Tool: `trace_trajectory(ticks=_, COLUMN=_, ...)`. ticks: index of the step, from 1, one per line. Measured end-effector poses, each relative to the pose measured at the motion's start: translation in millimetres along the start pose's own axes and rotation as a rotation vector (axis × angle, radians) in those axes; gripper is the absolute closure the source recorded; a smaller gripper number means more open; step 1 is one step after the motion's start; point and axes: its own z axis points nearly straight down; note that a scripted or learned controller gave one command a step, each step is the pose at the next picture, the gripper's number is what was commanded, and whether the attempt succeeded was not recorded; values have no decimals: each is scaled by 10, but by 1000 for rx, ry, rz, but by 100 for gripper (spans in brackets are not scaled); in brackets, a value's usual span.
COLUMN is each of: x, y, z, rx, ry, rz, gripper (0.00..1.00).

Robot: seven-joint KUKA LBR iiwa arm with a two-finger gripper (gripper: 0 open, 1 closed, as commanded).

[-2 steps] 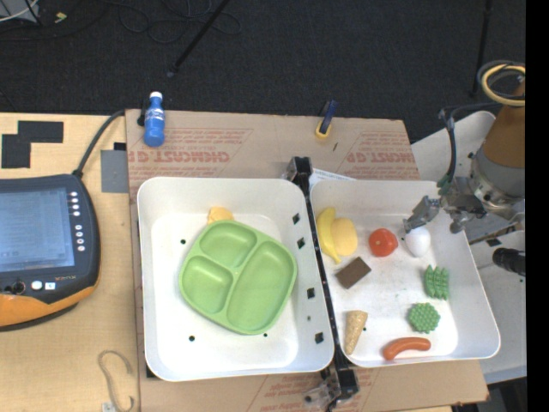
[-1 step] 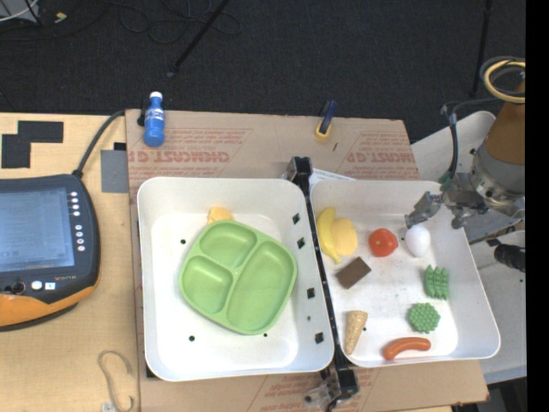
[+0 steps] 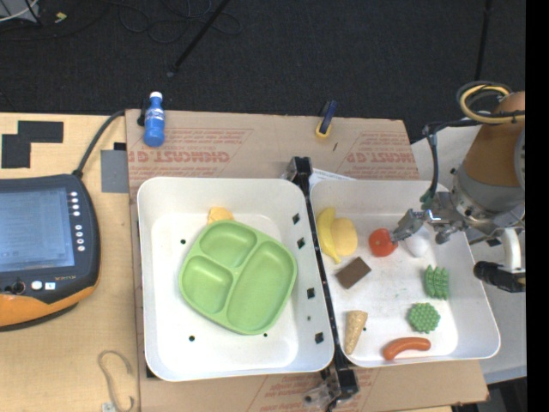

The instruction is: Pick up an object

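Red tomato (image 3: 382, 242) at centre right looks light, smooth, probably slippery; grab across its middle. Gripper (image 3: 410, 227) sits beside it; can't tell its state.

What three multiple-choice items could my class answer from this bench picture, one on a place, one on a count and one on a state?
1. Where does the light green divided plastic plate lie?
A. in the left white bin
B. in the right white bin
C. on the cardboard

2. How many spiky green toys are in the right bin?
A. one
B. two
C. four

3. How does the small red round tomato toy stand with the grey two-finger gripper?
A. lifted high above the bin
B. resting on the bin floor beside the gripper
C. lying on the plate

Answers: 1 A, the plate sits on the left bin's floor. 2 B, one blocky green toy and one round green toy. 3 B, the tomato sits on the floor just left of the gripper.
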Motion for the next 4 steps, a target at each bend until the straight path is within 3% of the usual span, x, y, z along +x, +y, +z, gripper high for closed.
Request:
trace_trajectory(ticks=1, x=-31, y=42, z=186, rx=-18, ry=-8, rz=1, gripper=0)
trace_trajectory(ticks=2, x=-25, y=-1, z=167, rx=-3, ry=-2, rz=2, gripper=100)
trace_trajectory(ticks=4, x=-54, y=-13, z=-902, rx=-7, ry=-3, rz=0, gripper=100)
